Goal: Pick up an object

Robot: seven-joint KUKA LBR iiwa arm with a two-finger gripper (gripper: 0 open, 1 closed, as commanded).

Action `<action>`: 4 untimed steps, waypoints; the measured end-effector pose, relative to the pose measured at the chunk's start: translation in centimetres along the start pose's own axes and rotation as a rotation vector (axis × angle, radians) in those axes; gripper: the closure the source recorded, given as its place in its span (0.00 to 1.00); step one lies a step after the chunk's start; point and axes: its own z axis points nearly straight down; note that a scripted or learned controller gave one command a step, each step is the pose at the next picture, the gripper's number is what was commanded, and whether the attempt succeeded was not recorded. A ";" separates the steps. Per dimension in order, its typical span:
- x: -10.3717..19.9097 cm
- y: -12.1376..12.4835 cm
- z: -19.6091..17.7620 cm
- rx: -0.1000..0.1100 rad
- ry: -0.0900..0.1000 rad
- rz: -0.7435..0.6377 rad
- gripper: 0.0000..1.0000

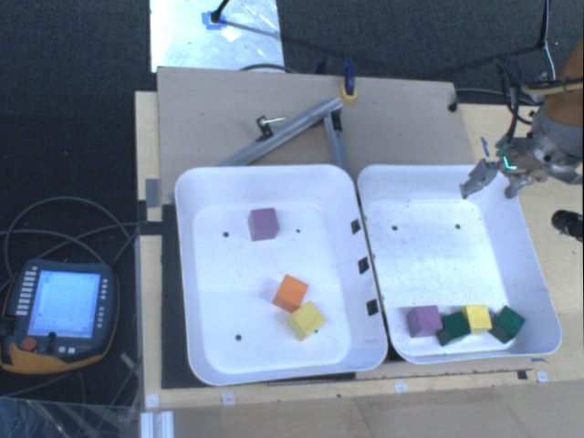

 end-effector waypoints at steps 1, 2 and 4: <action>-0.3 0.1 6.2 0.004 0.002 0.002 0.00; -0.3 0.1 10.6 0.003 0.002 0.001 0.00; -0.4 0.0 4.5 -0.006 0.000 0.002 1.00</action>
